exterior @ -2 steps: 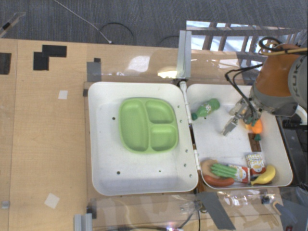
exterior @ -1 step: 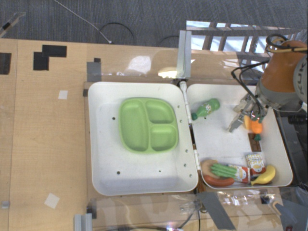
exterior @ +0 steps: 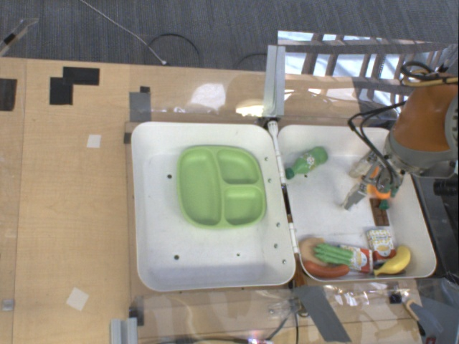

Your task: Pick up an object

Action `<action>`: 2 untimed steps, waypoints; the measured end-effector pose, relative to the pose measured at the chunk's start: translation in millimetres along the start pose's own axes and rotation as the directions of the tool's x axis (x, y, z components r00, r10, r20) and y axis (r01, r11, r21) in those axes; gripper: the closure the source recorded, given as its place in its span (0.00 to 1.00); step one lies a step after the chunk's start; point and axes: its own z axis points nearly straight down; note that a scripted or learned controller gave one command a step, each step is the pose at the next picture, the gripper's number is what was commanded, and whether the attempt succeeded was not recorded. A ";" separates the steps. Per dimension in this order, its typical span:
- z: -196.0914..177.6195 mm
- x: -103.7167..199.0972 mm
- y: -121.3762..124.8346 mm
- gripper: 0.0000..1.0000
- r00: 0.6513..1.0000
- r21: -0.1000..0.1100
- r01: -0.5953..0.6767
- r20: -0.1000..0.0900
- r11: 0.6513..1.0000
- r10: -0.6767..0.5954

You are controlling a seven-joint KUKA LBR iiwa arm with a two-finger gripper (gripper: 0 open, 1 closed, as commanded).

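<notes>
Two white bins are sitting side by side on the desk (exterior: 64, 213), the left bin (exterior: 154, 264) carrying a green divided plate (exterior: 220, 186), the right bin (exterior: 323, 199) holding the pickable things. A green bottle (exterior: 307, 162) is lying near the divider; a banana (exterior: 396, 261), a small carton (exterior: 379, 240) and other toy foods are crowding the near corner. The gripper (exterior: 364, 184) is hanging over the bin's right side, beside a small orange-and-brown item (exterior: 382, 193) that may be its target. The jaws are looking spread and released, with nothing between them, though this is blurry.
</notes>
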 end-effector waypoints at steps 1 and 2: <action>-15.8 -4.5 2.7 1.00 1.000 -0.004 0.004 0.016 1.000 -0.004; -131.7 -13.1 65.4 1.00 0.997 -0.005 0.079 0.013 0.997 -0.079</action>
